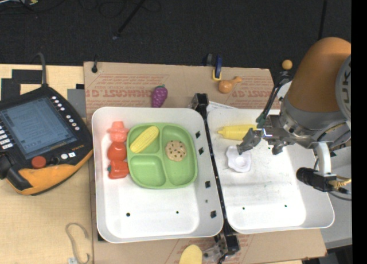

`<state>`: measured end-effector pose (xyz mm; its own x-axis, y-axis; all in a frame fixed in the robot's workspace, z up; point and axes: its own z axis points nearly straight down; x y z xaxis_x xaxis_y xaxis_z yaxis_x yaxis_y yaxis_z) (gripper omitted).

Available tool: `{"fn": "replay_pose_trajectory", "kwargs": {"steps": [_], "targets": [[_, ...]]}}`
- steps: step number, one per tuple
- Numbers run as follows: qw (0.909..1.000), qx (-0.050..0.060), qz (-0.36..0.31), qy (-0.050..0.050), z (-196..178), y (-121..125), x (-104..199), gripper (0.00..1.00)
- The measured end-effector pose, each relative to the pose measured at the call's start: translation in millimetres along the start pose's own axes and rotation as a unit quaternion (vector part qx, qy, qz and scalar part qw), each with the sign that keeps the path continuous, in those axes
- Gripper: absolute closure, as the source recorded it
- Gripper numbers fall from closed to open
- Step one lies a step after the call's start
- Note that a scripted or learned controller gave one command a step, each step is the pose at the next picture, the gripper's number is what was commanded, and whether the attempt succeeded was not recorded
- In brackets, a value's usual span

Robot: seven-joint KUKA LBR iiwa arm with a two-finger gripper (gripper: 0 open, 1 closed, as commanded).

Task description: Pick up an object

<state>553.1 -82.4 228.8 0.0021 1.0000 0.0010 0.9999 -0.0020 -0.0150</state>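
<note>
Across the tan bench point(46, 222), a teach pendant point(37, 134) lies left, two white bins point(155, 217) sit on cardboard point(132, 82) under dark floor, and the gripper point(248, 144), fingers spread, hovers over a small white object point(238, 160) in the right bin.

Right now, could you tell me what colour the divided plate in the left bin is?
Green divided plate, camera view.

We see right bin point(275, 211) front half bare, lots of room there. Yellow toy point(235, 132) and white cup point(238, 161) crowd its back left corner. Green plate point(162, 175) and red toy point(117, 151) fill left bin point(155, 217) back; front open.
</note>
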Motion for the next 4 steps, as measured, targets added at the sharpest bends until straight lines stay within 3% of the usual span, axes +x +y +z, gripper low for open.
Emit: {"fn": "replay_pose_trajectory", "kwargs": {"steps": [1, 4], "targets": [[1.0, -0.006, -0.001, 0.0, -6.7, 2.3, 0.1, 0.0], [1.0, -0.006, -0.001, -0.001, 142.6, 3.3, 0.6, 0.0]]}}
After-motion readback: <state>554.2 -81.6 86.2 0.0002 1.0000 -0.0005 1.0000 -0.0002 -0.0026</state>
